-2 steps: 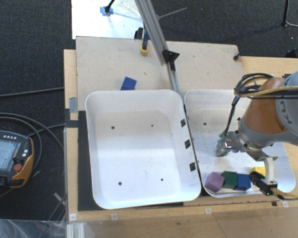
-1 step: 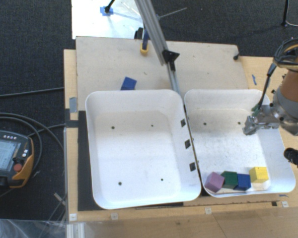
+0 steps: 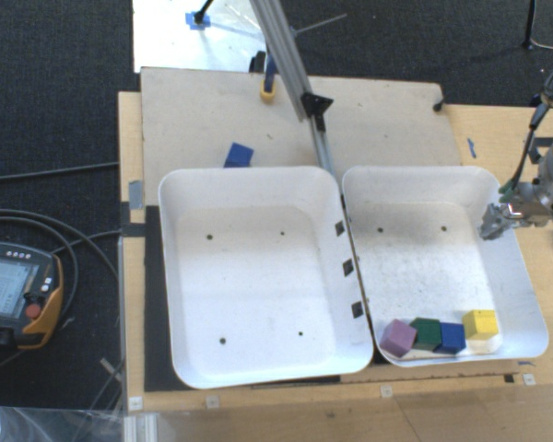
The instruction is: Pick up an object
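Several small blocks lie in a row along the front wall of the right bin (image 3: 511, 274): a purple block (image 3: 398, 336), a green block (image 3: 427, 331), a blue block (image 3: 451, 338) and a yellow block (image 3: 480, 325) resting on a white piece. My gripper (image 3: 494, 221) hangs at the right bin's right rim, well behind the blocks, with nothing seen in it. Its fingers are too small and blurred to read.
The left bin (image 3: 180, 274) sits beside the right one, joined by black clips. A blue block (image 3: 239, 156) lies on the board behind the left bin. A slanted metal pole (image 3: 286, 53) crosses the back. A teach pendant (image 3: 14, 293) lies at far left.
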